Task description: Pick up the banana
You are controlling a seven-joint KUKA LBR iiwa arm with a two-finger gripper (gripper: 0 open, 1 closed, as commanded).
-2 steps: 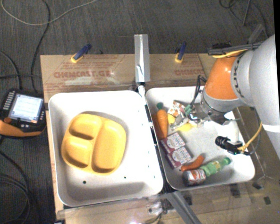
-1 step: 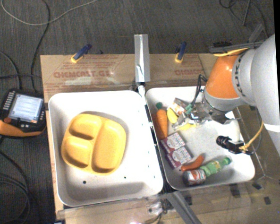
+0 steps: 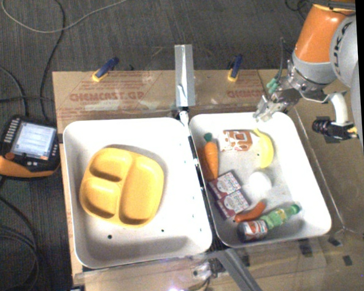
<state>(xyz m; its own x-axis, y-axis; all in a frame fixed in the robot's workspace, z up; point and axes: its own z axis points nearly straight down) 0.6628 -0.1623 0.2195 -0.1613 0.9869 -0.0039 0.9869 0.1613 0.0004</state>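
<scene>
Gripper (image 3: 269, 107) poised over right bin's (image 3: 306, 165) far rim, finger state unclear; banana (image 3: 265, 149) just below, nearer the camera, long axis running near-to-far.

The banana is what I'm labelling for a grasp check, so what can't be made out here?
- banana: pale and blurred; its upper-left part is hidden by the snack packet.
- claw: too small and blurred to judge its opening.
- arm: cut off by the top and right edges.
</scene>
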